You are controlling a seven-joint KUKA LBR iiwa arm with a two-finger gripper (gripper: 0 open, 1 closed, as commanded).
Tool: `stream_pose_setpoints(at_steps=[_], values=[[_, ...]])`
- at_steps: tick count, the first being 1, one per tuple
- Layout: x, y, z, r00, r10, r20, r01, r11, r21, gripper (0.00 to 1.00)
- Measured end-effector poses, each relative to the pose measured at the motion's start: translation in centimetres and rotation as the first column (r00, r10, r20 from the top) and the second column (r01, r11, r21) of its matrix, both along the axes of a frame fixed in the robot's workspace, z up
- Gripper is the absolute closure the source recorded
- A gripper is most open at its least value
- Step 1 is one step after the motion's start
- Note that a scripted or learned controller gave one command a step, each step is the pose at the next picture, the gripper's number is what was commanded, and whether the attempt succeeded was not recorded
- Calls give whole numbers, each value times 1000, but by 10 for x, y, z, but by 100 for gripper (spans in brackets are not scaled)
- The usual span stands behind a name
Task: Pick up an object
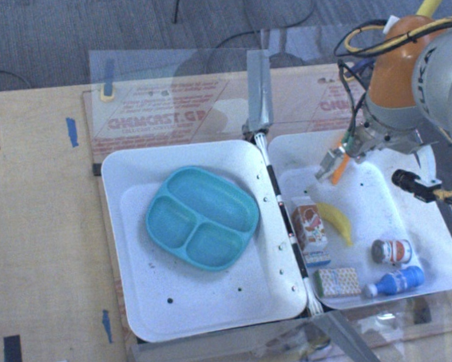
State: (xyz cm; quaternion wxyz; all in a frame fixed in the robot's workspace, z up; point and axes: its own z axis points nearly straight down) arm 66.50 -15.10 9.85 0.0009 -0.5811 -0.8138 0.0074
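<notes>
Carrot [338, 172], orange, sits between the gripper [333, 165] fingers, lifted above the right bin's [451, 261] upper part; gripper clenched on it. Left to right: counter [39, 236]; left bin [126, 227] holding a teal divided plate [202, 217]; right bin with a carton [309, 225], a box [338, 282] below it, a banana [338, 220], a can [391, 251] and a blue bottle [396, 282] along the lower edge. Arm [413, 84] enters from upper right.
</notes>
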Motion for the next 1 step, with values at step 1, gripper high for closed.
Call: stream_pose_setpoints(at_steps=[1], values=[[0,0,10,1000,1,-1,-1,1000,-2,100]])
